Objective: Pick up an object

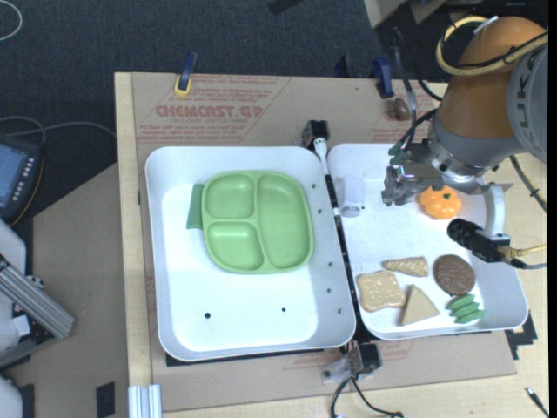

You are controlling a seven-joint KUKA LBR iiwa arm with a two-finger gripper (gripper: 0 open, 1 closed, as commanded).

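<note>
My gripper (396, 190) hangs over the upper middle of the right bin (374, 233), pointing down at bare bin floor. Just to its right lies a small orange pumpkin (439, 202), partly under the wrist. To its left a small clear cup (351, 195) stands near the bin's left wall. Along the bin's lower half lie a slice of toast (381, 290), a cracker (406, 266), a tan wedge (419, 305), a round brown cookie (454, 274) and a green pea pod (465, 308). Nothing shows between the fingers.
The left bin (174, 303) holds a green divided plate (257, 220). A black cable fitting (474, 238) juts over the right bin's right side. Clamps sit between the bins at the top (315, 134) and the bottom (365, 355).
</note>
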